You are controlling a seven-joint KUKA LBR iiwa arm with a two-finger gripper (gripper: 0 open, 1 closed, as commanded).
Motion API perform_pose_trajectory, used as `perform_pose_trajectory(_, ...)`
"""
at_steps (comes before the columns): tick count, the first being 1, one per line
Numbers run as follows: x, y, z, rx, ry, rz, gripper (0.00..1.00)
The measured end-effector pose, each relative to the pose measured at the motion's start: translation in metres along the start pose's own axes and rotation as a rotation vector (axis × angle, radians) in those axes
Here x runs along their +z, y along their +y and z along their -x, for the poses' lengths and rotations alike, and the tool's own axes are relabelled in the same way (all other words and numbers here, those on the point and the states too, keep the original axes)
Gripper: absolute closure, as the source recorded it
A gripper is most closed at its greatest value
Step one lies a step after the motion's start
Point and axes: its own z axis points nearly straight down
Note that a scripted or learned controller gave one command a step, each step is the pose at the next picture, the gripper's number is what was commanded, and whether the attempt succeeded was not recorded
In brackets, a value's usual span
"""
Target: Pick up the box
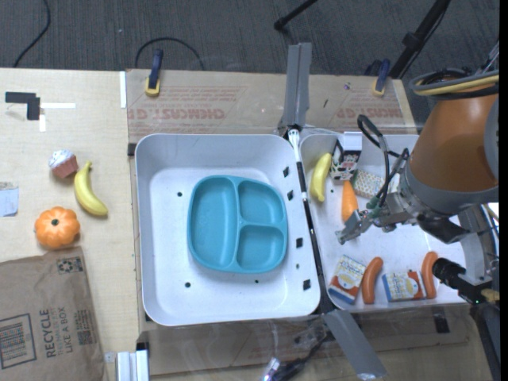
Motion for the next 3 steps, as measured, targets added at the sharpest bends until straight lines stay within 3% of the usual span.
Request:
perform_pose_trajectory(1,-0.072,0.008,0.02,-0.019,-0.001,0.0,0.0)
perform_pose_trajectory(2,0.031,0.011,-0.048,-0.151,0.001,-0.002,0.0)
perform_pose_trajectory(3,0.026,-0.002,0.046,-0.156,-0.001,0.0,0.0)
